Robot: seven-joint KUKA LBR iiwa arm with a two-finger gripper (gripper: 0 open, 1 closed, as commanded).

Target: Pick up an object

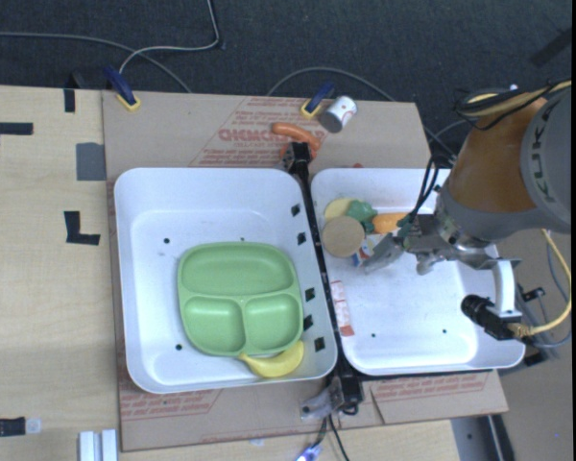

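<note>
In the right bin [432,339] a cluster of small objects lies at the far left corner: a tan round block [344,236], a yellow piece [338,208], a green piece [361,210] and an orange piece [388,223]. My gripper [403,257] hangs over the right bin just right of this cluster, close to the orange piece. It is open, and I see nothing between its fingers. The grey arm with its orange band [494,171] reaches in from the right.
The left bin [149,209] holds a green divided plate [240,296] with a yellow banana [276,361] at its near edge. A black divider [315,257] separates the bins. An orange tool [298,133] and a small grey cylinder [338,113] lie on the cardboard beyond the bins.
</note>
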